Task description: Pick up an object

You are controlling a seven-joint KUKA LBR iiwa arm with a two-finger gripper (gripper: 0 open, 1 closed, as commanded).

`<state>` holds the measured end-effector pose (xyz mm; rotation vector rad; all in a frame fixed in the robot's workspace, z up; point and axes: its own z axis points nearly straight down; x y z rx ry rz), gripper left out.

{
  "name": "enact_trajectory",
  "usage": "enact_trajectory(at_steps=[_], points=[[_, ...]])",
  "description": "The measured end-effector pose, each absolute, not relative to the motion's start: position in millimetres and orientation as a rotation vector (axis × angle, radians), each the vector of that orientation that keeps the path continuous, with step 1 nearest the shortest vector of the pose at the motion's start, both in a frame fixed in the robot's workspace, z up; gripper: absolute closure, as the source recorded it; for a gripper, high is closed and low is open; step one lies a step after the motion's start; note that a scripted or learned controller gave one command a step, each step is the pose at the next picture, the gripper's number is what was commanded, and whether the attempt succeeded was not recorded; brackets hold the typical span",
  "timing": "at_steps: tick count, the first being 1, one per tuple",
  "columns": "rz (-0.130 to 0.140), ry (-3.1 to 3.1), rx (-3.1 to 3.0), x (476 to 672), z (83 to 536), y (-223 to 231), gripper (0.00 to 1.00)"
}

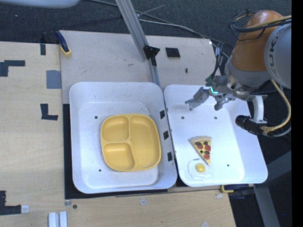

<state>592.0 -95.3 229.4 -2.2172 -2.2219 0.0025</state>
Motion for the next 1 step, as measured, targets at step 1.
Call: enact_trajectory(at_steps=[1], points=[[0.001,-2.223,-2.218,592.3,229.9,-95.3,0.00]])
